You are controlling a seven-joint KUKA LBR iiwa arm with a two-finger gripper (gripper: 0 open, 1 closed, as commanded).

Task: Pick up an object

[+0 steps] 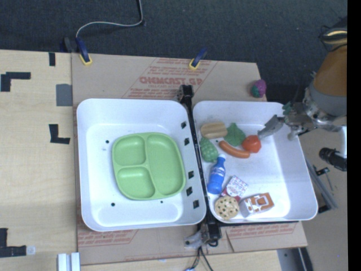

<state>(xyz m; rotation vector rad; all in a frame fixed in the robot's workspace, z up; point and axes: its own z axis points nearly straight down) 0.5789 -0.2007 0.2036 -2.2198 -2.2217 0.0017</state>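
cardboard sheet [163,78] covers the bench in mid frame, two clamps on its top edge, yellow-blue ones [83,54] and [197,60]. left white bin [90,151] sits centre-left and holds a green divided plate [149,165], three compartments, lying flat, nothing on it. right white bin [293,191] sits just beside it on the right, touching along a black middle divider.

arm [333,83] enters at the right edge, upper half, orange band on top, grey wrist below. gripper [271,127] reaches left over the upper right part of the right bin; one grey finger [272,126] points down-left with its tip just beside the red tomato [252,144]. cannot tell if the claw is spread or pressed together, nothing seen pinched in it.

task things all lie in the right bin: tan bread roll [214,130] at upper left, green leafy toy [234,134] touching it on the right, orange-red sausage [234,150] below that, tomato at the sausage's right end. green round veg [208,150] by the divider, blue bottle [216,176] below it, tilted. small white-red packet [236,185] right of the bottle. cookie [226,207] at lower left, red-white carton [256,203] just beside it.

small purple-green toy [258,87] lies on the cardboard outside the bins, upper right.
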